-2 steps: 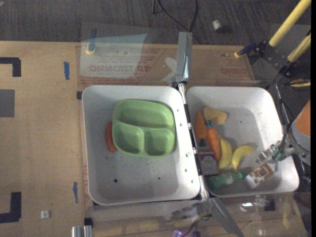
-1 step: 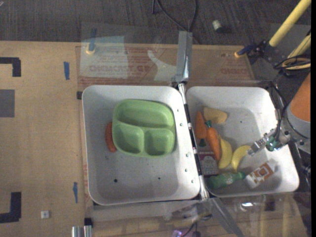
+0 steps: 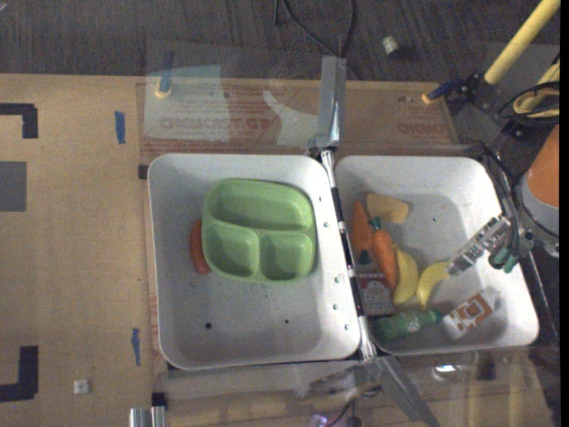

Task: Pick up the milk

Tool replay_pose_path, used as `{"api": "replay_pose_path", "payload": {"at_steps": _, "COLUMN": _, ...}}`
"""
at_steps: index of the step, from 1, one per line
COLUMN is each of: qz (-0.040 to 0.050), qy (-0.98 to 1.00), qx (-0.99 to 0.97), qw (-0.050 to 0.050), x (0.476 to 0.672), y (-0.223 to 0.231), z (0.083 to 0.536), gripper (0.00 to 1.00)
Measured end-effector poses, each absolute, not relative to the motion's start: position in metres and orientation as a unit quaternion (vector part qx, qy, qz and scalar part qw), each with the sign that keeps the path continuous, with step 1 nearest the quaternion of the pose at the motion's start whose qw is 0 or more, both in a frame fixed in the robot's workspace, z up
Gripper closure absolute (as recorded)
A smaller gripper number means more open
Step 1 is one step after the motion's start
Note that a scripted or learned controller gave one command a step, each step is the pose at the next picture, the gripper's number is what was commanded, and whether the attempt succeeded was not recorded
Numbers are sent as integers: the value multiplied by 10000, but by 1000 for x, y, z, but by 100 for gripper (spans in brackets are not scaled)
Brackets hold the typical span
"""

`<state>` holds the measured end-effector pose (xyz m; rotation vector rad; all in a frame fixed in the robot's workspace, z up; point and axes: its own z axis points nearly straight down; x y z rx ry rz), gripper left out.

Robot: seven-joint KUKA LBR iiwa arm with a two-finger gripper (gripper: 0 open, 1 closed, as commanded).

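While the jaws (image 3: 484, 245) hang above the right side of the right bin (image 3: 444, 172), your target, the milk (image 3: 469, 314), lies on its side near that bin's front right corner, a small white carton with an orange-brown label. It sits just below and a little left of the jaws, apart from them. I cannot tell whether the jaws are open or closed; they read as a blurred metallic shape at the end of the arm (image 3: 547, 185).

To do this step well, bring the jaws down over the middle of the carton and turn them so they close across its narrow side, not along its length. The carton lies at a slant, so match that angle before you descend.

Mind the neighbours. A green bottle (image 3: 404, 324) lies just left of the milk, and a banana (image 3: 433, 280) curves just above it. Approach from the bin's right wall side, where the floor is bare, and keep the descent straight so you do not push the carton into the corner.
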<state>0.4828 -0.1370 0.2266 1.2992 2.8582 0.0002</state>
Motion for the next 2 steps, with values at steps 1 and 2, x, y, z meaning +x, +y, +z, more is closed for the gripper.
{"api": "replay_pose_path", "payload": {"at_steps": 1, "qz": 12, "qy": 9379, "qx": 3469, "qw": 21, "x": 483, "y": -131, "z": 87, "gripper": 100}}
{"api": "replay_pose_path", "payload": {"at_steps": 2, "qz": 0, "qy": 9547, "qx": 2975, "qw": 6, "x": 481, "y": -225, "z": 192, "gripper": 100}}
